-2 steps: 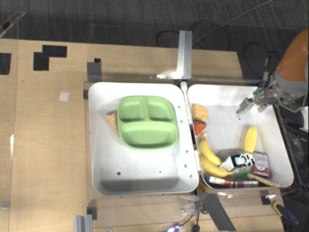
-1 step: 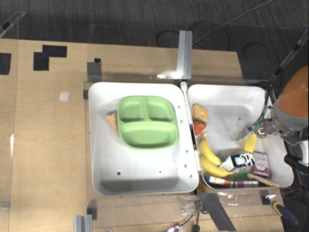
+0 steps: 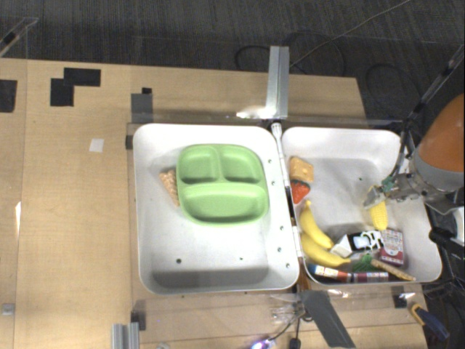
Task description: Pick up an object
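Camera view. Nearest us, along the front wall of the right bin [image 3: 341, 158], we see a marker [image 3: 343, 273] lying flat with its long axis running left to right, and a pencil-like stick [image 3: 391, 270] slanting beside it. Just behind them sit two bananas [image 3: 317, 237], curved, their long axes running from the bin's middle toward its front, beside a small black-and-white item [image 3: 367, 241] and a red box [image 3: 393, 246]. The box carries print, but we cannot read it; no brand or writing is legible anywhere.

The gripper [image 3: 381, 193] hangs over the right part of this bin, coming in from the right under the orange band [image 3: 445, 140]. Directly below its tip lies a small yellow piece [image 3: 378, 214], touching or nearly touching it, with its long axis roughly front to back. We judge this the likeliest thing to pick: it lies just toward the front of the fingertips. We cannot tell how the gripper stands, nor whether anything is clamped.

Against the bin's left wall rest an orange-brown block [image 3: 301, 169] and a red item [image 3: 299, 193].

The left bin [image 3: 203, 267] holds a green tray [image 3: 221, 182], with a speckled tan item [image 3: 169, 186] tucked at its left edge, well apart from the arm.
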Controlling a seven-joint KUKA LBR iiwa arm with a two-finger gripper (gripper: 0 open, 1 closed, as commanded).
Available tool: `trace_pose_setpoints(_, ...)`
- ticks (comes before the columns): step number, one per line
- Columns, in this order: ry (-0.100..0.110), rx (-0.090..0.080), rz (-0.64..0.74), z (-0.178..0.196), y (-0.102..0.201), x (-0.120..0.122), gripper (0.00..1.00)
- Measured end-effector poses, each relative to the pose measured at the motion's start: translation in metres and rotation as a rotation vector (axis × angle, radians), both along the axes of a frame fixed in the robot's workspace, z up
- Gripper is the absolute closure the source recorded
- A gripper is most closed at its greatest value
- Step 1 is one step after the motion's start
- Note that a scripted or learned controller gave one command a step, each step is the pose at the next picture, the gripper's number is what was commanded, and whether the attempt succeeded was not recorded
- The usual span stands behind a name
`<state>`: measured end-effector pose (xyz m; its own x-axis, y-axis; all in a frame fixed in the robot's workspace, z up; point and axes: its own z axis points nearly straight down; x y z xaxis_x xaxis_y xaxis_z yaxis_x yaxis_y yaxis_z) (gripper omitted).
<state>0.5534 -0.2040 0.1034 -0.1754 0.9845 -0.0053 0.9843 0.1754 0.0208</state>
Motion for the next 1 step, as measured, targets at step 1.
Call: trace_pose_setpoints(1, 0.014, 0.002, -0.092, 0.0925, 0.0779, 0.0486, 1.0)
